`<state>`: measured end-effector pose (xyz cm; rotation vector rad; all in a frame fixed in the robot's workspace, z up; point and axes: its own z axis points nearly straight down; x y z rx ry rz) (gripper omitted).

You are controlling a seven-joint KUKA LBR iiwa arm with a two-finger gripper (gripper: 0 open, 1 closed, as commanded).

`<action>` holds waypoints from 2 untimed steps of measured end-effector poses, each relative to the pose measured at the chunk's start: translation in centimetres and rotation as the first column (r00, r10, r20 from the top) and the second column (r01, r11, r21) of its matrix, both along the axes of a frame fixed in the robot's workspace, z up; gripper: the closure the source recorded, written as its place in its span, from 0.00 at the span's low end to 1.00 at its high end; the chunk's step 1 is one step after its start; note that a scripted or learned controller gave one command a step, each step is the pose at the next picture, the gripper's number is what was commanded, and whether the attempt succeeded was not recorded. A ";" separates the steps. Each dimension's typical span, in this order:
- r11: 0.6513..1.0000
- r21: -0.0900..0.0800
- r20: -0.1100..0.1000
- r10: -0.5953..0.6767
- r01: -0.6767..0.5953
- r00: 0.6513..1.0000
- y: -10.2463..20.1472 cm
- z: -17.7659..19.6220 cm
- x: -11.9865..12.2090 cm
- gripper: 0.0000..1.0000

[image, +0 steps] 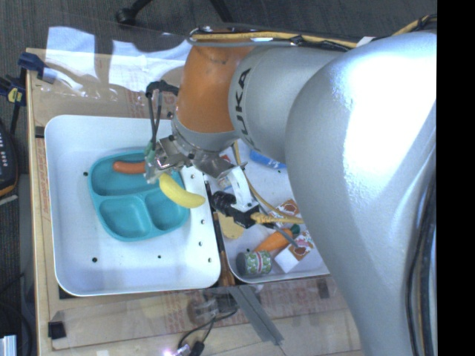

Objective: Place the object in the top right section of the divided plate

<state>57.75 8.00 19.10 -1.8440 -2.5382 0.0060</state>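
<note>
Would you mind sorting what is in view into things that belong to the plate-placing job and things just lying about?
Belongs to the job:
- banana, at the tool, over the plate's right edge
- teal divided plate in the left bin

Just lying about:
- orange sausage-like piece already in the plate
- small can, orange carrot-like piece and packets in the right bin

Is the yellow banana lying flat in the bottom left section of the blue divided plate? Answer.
No. The yellow banana hangs over the blue divided plate's right edge, just under the gripper.

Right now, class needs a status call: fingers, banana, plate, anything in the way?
Gripper over the plate's right edge, grip unclear. Banana lying across the blue divided plate rim. Orange sausage-like item already in the top section.
</note>
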 end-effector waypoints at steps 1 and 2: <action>0.991 0.001 0.000 0.133 -0.133 0.991 -1.0 -0.1 -2.5 1.00; 0.991 0.000 0.000 0.133 -0.133 0.991 -1.1 0.0 -2.4 0.00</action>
